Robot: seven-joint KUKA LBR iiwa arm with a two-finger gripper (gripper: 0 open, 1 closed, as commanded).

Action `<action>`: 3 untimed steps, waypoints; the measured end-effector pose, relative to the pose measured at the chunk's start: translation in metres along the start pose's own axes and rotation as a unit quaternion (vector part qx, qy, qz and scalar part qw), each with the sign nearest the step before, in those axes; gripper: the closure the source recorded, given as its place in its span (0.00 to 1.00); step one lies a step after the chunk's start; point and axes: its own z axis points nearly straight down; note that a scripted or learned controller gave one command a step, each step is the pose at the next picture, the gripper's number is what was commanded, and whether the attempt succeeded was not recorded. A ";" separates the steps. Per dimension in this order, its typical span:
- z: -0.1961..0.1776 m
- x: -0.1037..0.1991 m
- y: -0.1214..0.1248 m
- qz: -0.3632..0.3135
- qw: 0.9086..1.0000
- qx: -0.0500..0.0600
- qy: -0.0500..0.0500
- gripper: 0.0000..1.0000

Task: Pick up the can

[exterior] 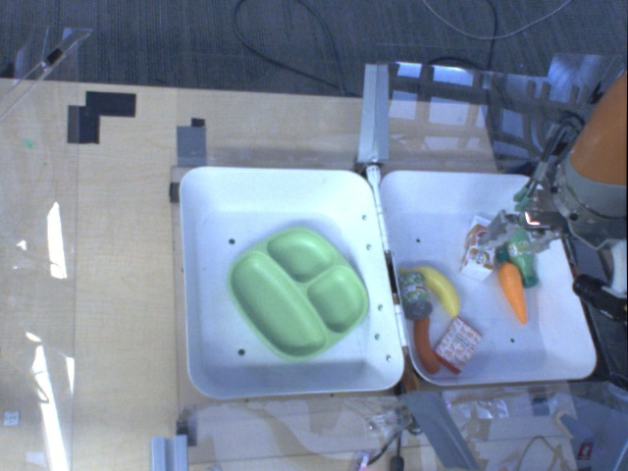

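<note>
Wooden bench (118,263), two white bins | gripper (527,226) over right bin (579,361), open-or-closed unclear | can (413,294) well left, ungrasped | next: shift left, descend

Grey arm (589,209) with an orange band (603,145) and dark cables.

The left bin (201,263) has a green divided plate (297,290) in its middle, with bare floor all around it, widest along the far side. In the right bin (432,204) the far-left part is bare and open for reaching. The near part is crowded: a can (413,293), a banana (441,288), a red sausage (423,345) and a small box (457,343) lie close together. A carrot (512,291) lies just beside the gripper (523,226), near a small packet (479,246).
</note>
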 end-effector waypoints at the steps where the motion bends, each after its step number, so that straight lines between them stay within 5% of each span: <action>1: 0.112 -0.006 0.057 0.072 0.997 -0.001 0.000 0.00; 2: 0.102 -0.004 0.059 0.069 0.998 -0.003 0.000 1.00; 3: 0.096 0.006 -0.007 0.064 0.998 0.000 0.000 1.00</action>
